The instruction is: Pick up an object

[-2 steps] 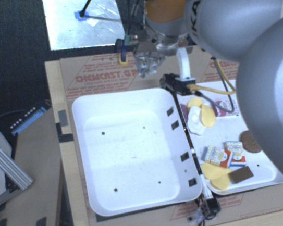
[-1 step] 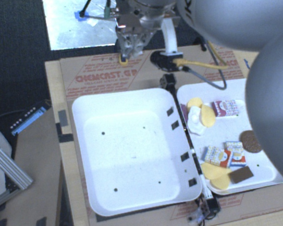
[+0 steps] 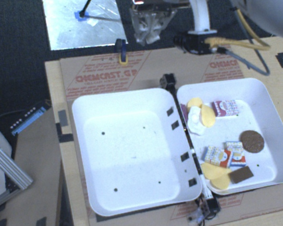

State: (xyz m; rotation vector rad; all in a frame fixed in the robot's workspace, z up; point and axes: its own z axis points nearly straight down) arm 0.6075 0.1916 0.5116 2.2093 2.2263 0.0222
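The right bin [image 3: 275, 111] holds several small items. At its back lie two yellow pieces [image 3: 207, 116], a white piece [image 3: 194, 124] and a red-and-white packet [image 3: 225, 108]. Nearer the front are a round brown cookie [image 3: 252, 141], two blue-and-white packets [image 3: 213, 154], a red-edged packet [image 3: 236, 154], a yellow piece [image 3: 216, 173] and a brown bar [image 3: 241, 175]. My gripper [image 3: 146, 30] hangs high at the top of the view, beyond the back edge of both bins, over the cardboard, well away from all items.
The left bin [image 3: 91, 143] sits beside the right one with black clips [image 3: 175, 125] along their shared edge. A yellow-and-blue clamp [image 3: 121, 52] and grey and yellow cables [image 3: 231, 46] lie behind the bins. An aluminium frame [image 3: 1, 162] stands at the left.
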